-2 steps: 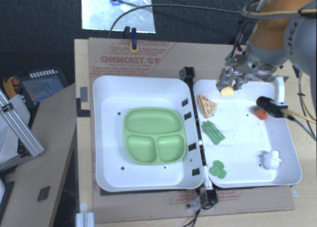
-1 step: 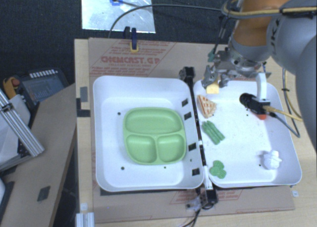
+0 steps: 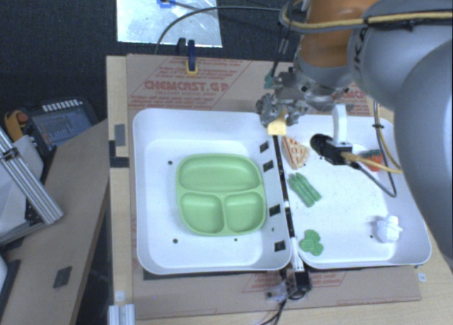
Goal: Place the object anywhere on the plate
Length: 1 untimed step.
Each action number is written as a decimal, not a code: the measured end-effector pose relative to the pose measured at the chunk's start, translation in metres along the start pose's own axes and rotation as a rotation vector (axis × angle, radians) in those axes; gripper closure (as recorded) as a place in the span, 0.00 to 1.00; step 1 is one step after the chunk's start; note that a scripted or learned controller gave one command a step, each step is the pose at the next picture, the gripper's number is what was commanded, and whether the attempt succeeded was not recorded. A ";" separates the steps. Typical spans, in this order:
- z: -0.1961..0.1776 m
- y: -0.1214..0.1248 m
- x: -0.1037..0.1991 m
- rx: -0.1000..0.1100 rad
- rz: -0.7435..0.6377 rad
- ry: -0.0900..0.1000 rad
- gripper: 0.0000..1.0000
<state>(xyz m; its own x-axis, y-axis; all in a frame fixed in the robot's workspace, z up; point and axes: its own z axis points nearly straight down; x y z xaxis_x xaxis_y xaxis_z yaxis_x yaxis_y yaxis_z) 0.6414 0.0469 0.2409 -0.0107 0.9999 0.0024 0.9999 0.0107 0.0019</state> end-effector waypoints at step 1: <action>0.010 0.004 0.061 0.000 0.001 -0.001 1.00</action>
<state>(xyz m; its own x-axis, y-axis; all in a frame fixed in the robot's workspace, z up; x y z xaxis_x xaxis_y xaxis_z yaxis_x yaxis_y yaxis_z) 0.6452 0.1077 0.2312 -0.0097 1.0000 0.0019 1.0000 0.0097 0.0021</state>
